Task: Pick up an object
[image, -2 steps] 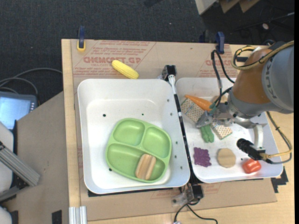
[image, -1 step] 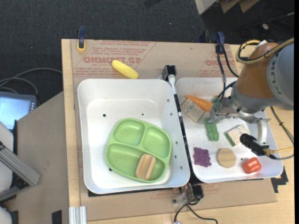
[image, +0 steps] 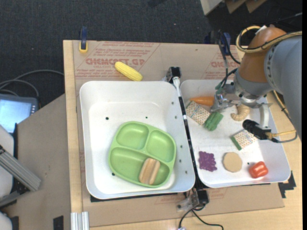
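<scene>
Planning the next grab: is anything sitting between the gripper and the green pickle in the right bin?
Nothing visible. The gripper hangs just above the green pickle; the carrot and patterned packet lie beside it, to the left.

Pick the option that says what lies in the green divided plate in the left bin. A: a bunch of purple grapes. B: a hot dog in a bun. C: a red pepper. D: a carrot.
B: the hot dog lies in the lower compartment of the green plate in the left bin.
</scene>
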`<action>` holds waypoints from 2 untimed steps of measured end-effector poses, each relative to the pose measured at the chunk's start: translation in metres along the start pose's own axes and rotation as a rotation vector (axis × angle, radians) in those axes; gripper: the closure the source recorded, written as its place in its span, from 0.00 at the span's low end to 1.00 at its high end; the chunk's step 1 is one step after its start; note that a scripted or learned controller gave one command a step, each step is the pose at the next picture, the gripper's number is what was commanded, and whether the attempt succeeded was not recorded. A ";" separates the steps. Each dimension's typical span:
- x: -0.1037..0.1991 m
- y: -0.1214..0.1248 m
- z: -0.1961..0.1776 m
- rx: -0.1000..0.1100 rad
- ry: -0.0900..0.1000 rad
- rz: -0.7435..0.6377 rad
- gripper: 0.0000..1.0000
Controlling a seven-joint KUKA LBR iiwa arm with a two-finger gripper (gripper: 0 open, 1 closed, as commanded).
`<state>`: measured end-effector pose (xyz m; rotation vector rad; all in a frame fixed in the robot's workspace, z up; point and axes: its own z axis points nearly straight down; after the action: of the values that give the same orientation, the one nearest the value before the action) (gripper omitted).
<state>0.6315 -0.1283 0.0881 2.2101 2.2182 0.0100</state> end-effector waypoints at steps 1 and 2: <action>0.000 -0.005 0.003 0.010 0.002 0.002 0.00; -0.007 0.031 0.006 0.041 0.008 -0.005 0.00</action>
<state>0.6625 -0.1354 0.0820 2.2292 2.2475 -0.0264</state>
